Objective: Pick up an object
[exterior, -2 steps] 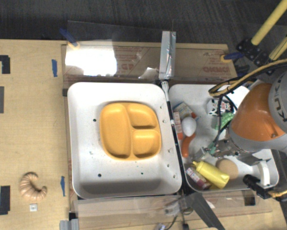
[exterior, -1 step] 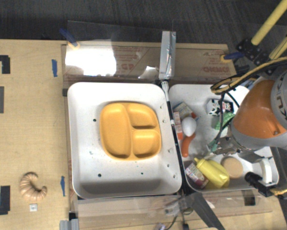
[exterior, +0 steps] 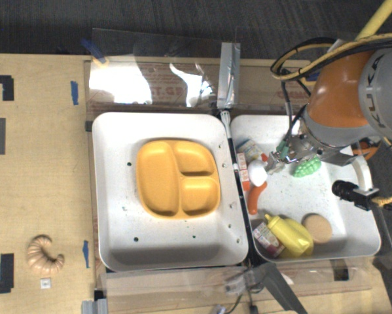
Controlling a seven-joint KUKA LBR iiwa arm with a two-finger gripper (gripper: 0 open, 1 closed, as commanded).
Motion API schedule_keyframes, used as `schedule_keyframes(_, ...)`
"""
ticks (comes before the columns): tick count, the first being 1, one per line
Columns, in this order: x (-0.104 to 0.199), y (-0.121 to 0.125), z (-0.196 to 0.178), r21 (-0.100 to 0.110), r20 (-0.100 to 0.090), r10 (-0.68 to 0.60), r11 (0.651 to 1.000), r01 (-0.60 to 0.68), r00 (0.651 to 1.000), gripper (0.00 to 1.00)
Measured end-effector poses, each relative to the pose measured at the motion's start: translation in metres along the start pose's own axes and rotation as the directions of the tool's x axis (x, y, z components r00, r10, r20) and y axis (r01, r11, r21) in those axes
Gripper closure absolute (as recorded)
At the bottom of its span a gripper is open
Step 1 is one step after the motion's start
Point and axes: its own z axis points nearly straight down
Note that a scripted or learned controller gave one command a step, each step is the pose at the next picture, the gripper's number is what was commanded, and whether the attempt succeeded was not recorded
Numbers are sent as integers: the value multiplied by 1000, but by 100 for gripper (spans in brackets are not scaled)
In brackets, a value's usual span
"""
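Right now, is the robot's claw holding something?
Gripper: cannot be told. It hangs over the right bin, beside a green toy, and its tip is too blurred to read.

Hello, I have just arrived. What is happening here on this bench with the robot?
A grey and orange robot arm reaches from the right into the right bin. Its gripper hangs low at the back of that bin, near a green object. Whether it holds anything cannot be told. A yellow bottle, a round tan object and an orange and white item lie in the same bin. The left bin holds a yellow divided plate. A croissant-like toy lies on the bench.
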Motion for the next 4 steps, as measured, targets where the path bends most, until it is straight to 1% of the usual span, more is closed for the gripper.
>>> schedule_keyframes(1, -5, -19, -10, 7, -2, -88, 996, 88, 996, 100)
schedule_keyframes(2, -31, -95, 32, 11, -2, -26, 1000, 26, 1000, 100)
schedule_keyframes(3, -1, -82, -70, 4, 1, 221, 975, -221, 975, 100)
schedule_keyframes(4, -67, -108, 38, 13, -2, 54, 998, -54, 999, 100)
